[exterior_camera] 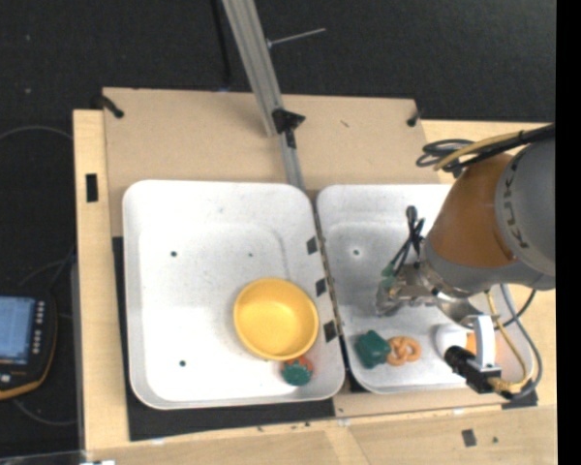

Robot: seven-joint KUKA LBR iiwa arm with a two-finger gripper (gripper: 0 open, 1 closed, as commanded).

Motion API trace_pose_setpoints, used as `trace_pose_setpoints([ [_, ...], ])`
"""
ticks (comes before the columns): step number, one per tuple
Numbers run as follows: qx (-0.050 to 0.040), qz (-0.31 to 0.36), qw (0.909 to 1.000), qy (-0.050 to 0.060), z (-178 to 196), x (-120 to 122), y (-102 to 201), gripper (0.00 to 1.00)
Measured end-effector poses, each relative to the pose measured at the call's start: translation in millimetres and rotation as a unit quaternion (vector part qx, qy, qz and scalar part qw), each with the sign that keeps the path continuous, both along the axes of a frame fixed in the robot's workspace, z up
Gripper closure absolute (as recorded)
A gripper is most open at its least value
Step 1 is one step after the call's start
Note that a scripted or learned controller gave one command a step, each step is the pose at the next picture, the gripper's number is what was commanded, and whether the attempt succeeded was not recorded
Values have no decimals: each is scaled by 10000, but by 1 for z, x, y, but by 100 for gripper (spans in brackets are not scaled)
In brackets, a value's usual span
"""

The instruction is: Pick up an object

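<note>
Where the gripper (pixel 395 294) hangs low over the right bin (pixel 368 221), its finger state cannot be told (too small and dark against the wrist). Nothing is seen held. Just beside it toward the camera lie a green block (pixel 372 348) and an orange pretzel-like piece (pixel 403 351), apart from the gripper. The left bin (pixel 174 221) holds a yellow bowl (pixel 275 318), with a small teal-and-red toy (pixel 297 371) touching its near rim.

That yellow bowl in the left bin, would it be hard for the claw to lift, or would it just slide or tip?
The yellow bowl looks like smooth, thin plastic, so probably light and stiff. Its rounded wall may slip from fingers unless pinched at the rim. Sitting open side up on the flat left bin, it would likely slide rather than tip when nudged.
</note>
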State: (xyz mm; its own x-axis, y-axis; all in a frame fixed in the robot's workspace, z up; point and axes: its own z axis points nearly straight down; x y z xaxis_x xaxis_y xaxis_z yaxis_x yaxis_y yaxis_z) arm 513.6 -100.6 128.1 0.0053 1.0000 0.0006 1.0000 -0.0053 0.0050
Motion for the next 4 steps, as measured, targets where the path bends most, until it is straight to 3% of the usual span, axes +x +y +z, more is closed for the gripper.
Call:
trace_pose_setpoints([
  [1, -7, 33, 10000, 13, 60, -2, -3, 100],
  [2, -7, 45, 10000, -6, 93, 0, -3, 100],
  [4, 6, 66, 10000, 18, 88, 59, 91, 100],
])
